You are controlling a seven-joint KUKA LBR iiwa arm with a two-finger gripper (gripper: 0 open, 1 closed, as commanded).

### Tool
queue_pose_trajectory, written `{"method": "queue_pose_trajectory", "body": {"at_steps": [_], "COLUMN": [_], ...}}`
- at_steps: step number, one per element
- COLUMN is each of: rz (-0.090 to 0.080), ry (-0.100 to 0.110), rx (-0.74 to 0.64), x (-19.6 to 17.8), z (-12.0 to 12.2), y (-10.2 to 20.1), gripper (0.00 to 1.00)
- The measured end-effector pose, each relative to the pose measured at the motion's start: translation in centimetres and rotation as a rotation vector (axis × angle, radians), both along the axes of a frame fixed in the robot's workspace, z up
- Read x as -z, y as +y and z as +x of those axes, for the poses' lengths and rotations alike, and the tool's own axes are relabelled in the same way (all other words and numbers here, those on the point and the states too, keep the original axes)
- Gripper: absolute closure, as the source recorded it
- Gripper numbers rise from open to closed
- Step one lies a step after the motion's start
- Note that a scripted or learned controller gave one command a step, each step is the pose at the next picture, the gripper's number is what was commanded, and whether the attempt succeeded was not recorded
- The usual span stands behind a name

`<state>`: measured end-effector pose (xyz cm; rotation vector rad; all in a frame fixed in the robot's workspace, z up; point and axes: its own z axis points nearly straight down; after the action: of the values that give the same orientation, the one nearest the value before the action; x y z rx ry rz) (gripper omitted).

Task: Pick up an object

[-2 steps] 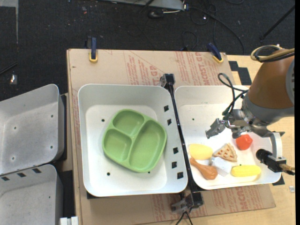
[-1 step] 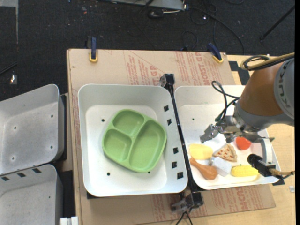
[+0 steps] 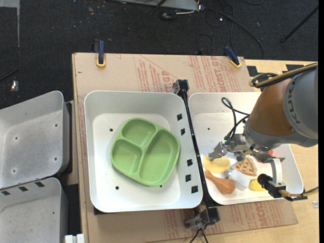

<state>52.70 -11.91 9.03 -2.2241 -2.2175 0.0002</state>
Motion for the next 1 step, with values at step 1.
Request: {"method": "queue_pose_trajectory", "body": {"at_steps": [1], "rz": [-0.001], "ry": [-0.002], "rx": [0.001], "x": [-1.22], "z": [0.06], "y": [-0.01], "gripper": [1.00]}}
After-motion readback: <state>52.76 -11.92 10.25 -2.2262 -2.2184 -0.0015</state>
